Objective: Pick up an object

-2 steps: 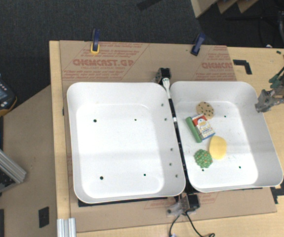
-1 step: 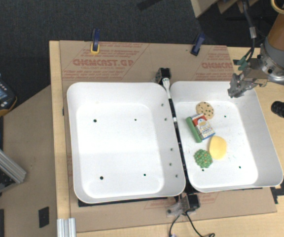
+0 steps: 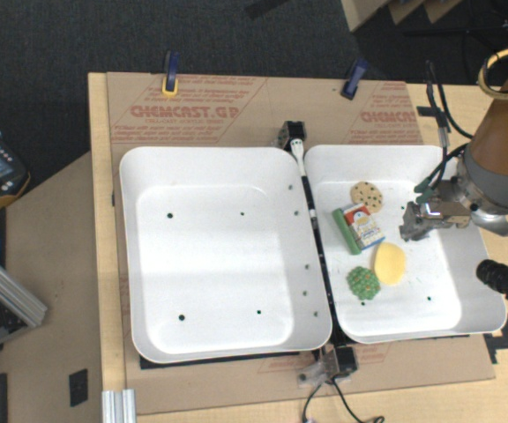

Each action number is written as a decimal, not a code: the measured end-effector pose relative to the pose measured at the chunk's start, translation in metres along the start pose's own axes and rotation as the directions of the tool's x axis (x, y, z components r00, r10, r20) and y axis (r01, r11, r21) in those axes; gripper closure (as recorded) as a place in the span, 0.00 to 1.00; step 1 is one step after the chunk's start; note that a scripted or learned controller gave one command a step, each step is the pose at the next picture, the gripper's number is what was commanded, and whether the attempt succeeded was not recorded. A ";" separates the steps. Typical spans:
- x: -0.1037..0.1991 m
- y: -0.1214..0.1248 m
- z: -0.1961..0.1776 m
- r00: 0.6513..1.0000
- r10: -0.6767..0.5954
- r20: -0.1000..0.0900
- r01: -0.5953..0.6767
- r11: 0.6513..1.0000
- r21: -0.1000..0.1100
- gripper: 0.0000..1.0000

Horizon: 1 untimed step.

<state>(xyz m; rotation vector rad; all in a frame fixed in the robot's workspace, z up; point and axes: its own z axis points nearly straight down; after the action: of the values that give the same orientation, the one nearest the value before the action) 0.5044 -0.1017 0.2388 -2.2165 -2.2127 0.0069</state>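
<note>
cookie [image 3: 367, 195], green box [image 3: 358, 228], lemon [image 3: 390, 263], broccoli [image 3: 363, 282], right bin [image 3: 466, 307]

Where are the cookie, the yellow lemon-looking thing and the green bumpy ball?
cookie [image 3: 367, 195], camera view, its centre.
yellow lemon [image 3: 391, 263], camera view, its middle.
green bumpy ball [image 3: 362, 282], camera view, its top.

Red print reading "CHEMCAST GP" stands on the brown board [image 3: 236, 104] at upper left, repeated partly at upper right beneath the bins.
</note>
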 end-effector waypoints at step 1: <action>0.062 0.036 -0.012 1.000 -0.008 0.005 0.008 1.000 -0.014 1.00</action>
<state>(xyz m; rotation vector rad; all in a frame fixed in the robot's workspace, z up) 0.5403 -0.0396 0.2508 -2.2173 -2.2307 -0.0039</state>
